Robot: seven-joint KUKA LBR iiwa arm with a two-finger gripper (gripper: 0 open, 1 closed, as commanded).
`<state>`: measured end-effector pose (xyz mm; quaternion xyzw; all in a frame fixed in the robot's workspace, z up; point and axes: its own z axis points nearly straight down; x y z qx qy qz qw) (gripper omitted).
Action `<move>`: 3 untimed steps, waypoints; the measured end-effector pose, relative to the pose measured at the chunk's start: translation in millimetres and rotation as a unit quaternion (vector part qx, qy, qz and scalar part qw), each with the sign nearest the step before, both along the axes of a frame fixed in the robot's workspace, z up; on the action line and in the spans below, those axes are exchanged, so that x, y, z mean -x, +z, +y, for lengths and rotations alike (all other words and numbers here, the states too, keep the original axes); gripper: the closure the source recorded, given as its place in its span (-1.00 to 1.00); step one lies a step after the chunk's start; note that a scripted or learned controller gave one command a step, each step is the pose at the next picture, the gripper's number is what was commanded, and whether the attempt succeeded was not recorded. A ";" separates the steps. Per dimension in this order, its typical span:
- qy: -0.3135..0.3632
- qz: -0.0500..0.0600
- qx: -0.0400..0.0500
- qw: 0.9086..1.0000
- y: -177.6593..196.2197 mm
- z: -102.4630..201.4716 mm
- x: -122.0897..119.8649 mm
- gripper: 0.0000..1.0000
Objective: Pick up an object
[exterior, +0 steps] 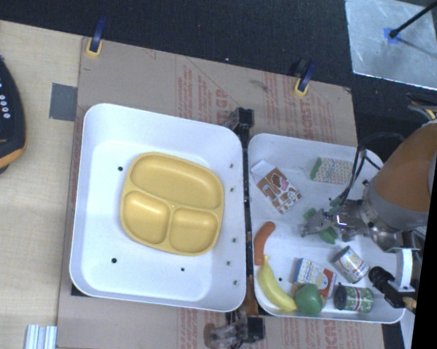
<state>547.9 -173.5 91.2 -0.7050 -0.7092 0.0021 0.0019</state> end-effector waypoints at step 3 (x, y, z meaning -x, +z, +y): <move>0.001 -0.001 0.000 1.000 101.0 110.8 -2.8 1.00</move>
